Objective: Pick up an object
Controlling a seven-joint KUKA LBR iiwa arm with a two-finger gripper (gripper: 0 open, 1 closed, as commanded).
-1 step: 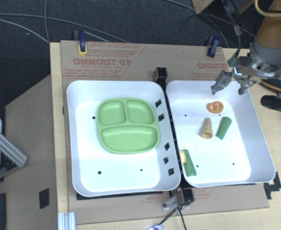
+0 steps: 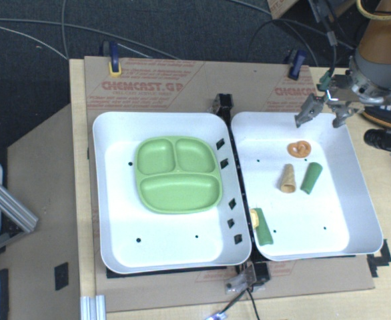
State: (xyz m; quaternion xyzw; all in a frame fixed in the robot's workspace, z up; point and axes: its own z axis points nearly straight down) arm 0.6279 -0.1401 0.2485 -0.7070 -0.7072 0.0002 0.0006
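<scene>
In the right bin (image 2: 342, 225) lie an orange pretzel-shaped piece (image 2: 299, 149), a tan cone (image 2: 287, 178), a green cylinder (image 2: 311, 177) and, near the bin's left wall, a green stick with a yellow end (image 2: 262, 227). My gripper (image 2: 325, 114) hangs above the far edge of the right bin, up and to the right of the pretzel. Its two fingers (image 2: 307, 114) stand spread apart with nothing between them.
The left bin (image 2: 115, 239) holds a green three-compartment plate (image 2: 178, 175). A black divider with clips (image 2: 230, 179) runs between the bins. Blue clamps (image 2: 115, 57) hold the board at the back. Cables trail across the dark floor behind.
</scene>
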